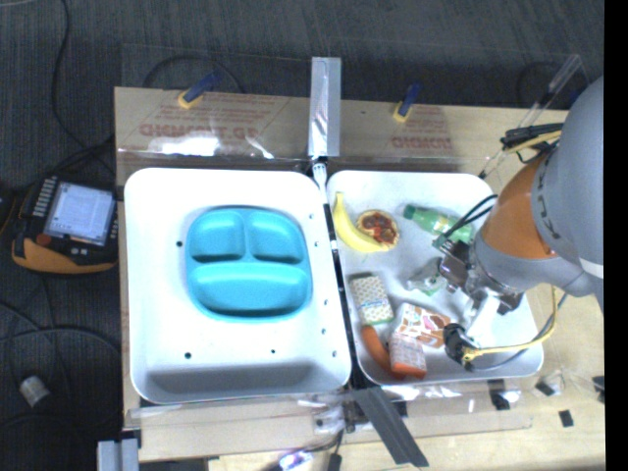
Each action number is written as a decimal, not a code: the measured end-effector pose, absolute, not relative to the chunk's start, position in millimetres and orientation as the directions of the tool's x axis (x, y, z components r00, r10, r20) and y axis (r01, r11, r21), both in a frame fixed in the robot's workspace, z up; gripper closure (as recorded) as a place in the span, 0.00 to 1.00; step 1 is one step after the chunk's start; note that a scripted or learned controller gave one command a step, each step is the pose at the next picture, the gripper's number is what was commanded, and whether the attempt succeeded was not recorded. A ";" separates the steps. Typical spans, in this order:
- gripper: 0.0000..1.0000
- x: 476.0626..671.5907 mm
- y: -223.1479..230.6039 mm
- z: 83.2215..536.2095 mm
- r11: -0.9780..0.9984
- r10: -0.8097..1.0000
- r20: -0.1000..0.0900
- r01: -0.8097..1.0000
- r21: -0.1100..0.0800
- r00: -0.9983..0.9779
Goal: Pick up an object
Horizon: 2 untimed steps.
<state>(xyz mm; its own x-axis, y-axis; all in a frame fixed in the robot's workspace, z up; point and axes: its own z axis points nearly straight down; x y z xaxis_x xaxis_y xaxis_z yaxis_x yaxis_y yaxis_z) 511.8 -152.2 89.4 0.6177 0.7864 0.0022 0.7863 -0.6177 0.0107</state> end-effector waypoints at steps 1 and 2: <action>0.00 489.9 -193.2 90.5 -0.315 0.949 0.008 0.949 0.011 0.315; 0.00 628.4 -200.5 89.1 -0.033 0.999 0.000 0.999 0.010 0.033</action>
